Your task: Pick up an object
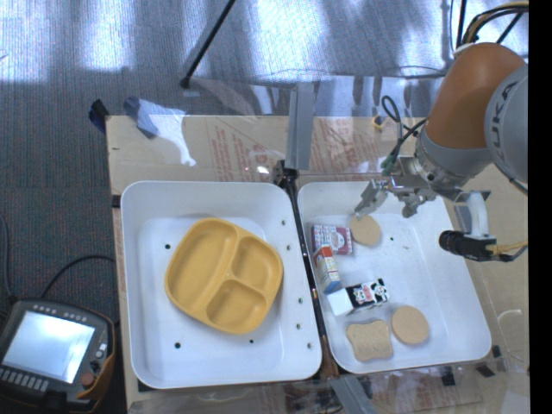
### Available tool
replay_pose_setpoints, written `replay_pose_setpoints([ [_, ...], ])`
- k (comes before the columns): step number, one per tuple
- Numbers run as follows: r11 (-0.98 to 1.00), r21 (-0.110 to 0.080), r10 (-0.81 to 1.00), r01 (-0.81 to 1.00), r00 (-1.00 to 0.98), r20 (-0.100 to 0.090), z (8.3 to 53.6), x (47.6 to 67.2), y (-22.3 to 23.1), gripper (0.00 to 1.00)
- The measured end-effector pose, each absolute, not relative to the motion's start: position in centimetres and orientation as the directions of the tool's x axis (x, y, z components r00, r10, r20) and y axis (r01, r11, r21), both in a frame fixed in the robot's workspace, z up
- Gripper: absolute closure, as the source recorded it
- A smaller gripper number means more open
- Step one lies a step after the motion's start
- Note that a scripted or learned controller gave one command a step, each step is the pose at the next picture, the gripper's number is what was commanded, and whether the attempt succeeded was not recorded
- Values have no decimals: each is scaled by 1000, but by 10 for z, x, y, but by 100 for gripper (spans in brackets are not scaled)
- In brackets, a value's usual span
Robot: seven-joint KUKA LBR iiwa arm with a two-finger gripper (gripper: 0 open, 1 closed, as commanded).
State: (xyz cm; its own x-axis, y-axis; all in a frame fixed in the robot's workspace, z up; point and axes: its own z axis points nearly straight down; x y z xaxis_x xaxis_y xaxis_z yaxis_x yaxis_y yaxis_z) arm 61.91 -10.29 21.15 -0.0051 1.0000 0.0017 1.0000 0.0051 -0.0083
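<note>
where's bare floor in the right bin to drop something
Free: the right bin's middle-right floor, between the gripper above and the round cookie below. Crowded: the left side, where the red packet, milk carton, toast slice and tan disc sit.

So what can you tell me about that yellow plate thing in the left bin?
The yellow plate is a rounded-square tray that looks like plastic, split by raised ridges into three compartments: one long section along its left side and two smaller ones on the right. Nothing lies in it. It rests flat, turned at an angle, on the floor of the left bin, roughly in the middle, and it is the one thing in that bin. The claw hangs over the other bin, well apart from it.
</note>
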Motion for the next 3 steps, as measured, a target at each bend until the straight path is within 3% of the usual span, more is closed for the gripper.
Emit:
replay_pose_setpoints([
  [1,-44,2,999,999,44,0,103,644,-97,0],
  [2,-46,-8,999,999,46,4,106,642,-96,100],
  [3,-47,-9,999,999,47,4,106,642,-96,0],
])
